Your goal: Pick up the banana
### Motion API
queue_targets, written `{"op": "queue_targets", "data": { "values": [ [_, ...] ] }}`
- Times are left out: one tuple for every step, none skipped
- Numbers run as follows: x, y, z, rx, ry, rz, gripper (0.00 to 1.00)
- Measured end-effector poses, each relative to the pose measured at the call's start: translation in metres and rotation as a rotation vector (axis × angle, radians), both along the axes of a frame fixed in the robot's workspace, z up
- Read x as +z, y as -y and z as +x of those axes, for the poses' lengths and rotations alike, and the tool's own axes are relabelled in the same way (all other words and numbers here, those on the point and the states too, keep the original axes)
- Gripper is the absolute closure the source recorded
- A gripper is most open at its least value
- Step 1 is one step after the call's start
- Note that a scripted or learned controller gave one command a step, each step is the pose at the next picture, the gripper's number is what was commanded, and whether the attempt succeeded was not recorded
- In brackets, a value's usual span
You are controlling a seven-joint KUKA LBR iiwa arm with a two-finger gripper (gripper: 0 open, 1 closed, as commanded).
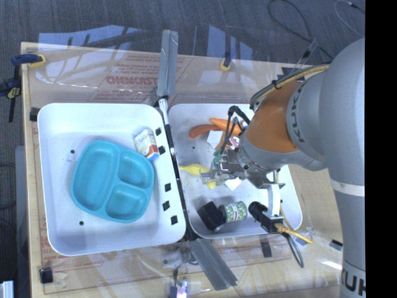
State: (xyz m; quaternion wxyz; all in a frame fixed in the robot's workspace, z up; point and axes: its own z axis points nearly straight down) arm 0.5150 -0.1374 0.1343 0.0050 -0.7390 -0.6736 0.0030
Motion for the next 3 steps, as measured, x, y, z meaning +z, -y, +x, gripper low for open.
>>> {"op": "queue_targets", "data": {
  "values": [
    [-0.044,0.023,-0.034,0.152,0.014,-0.001,1.0],
    [-0.046,-0.036,0.003,-0.227,0.004,-0.007,1.0],
    [0.054,-0.1,0.006,0.021,0.003,-0.002,1.0]
  ]
}}
